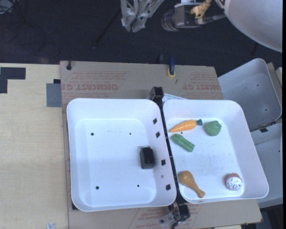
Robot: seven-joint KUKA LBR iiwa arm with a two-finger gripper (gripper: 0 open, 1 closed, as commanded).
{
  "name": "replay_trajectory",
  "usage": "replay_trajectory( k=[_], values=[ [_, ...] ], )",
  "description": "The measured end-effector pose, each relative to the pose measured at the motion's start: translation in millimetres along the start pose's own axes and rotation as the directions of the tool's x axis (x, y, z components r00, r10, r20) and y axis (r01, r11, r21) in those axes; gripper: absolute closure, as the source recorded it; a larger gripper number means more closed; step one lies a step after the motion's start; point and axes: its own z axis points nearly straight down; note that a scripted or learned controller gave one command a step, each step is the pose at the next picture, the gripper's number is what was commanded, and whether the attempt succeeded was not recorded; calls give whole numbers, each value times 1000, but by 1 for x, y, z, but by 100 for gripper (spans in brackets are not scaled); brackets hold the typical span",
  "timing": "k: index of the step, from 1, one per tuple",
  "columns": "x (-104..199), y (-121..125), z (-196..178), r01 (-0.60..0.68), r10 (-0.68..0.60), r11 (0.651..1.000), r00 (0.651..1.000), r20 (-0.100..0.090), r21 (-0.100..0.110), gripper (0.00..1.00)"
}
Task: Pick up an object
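overhead, gripper (139, 14) raised above the bins, fingers' state unclear, black block (147, 157) in left bin (81, 128), carrot (183, 126) in right bin (248, 142)

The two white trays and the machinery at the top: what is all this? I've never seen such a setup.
This is one camera fixed above a bench, looking down at a slant. The two white bins sit side by side. The left bin holds a small black block. The right bin holds toy food: an orange carrot, a green lump, a green stick-shaped piece, a tan drumstick and a small white-and-red ball. The big pale shape at the top right is the robot arm, reaching in from the right. Its gripper, the metal claw at the top, hangs high above the bins with nothing in it.
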Motion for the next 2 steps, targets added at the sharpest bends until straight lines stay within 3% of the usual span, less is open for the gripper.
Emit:
replay_trajectory(
  k=[2],
  values=[
    [3, 1, -18, 11, -11, 1000, 1000, -2, -9, 100]
  ],
)
